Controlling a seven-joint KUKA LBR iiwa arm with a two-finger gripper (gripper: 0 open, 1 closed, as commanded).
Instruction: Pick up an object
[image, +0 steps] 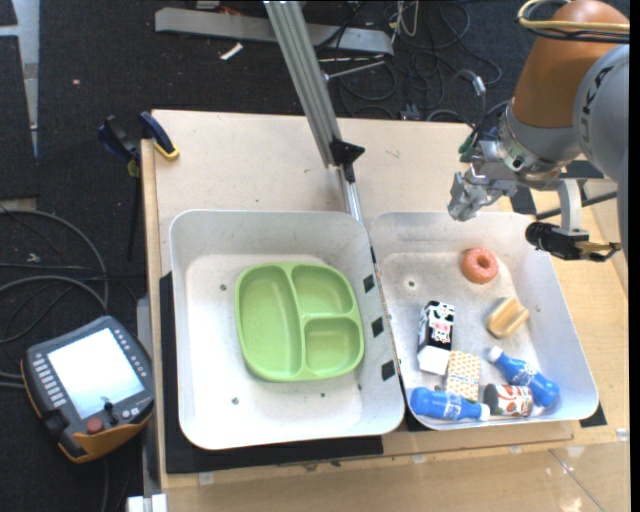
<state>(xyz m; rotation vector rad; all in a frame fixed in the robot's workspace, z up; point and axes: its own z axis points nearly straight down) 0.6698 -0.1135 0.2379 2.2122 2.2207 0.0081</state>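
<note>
The right bin (560, 300) holds several small things: a pink doughnut (480, 265), a tan bread roll (507, 317), a black-and-white cow carton (436, 329), a patterned orange box (461, 372) and two blue bottles (445, 404) (522, 381). My gripper (466, 198) hangs above the bin's far rim, up and to the left of the doughnut, apart from every object. Nothing shows between its fingertips.
The left bin (200, 300) bears a green divided plate (299, 321). A slanted metal pole (315, 95) runs down to the gap between the bins. A teach pendant (85, 385) lies on the floor at left, and a blue and yellow clamp (135, 135) grips the bench's far left corner.
</note>
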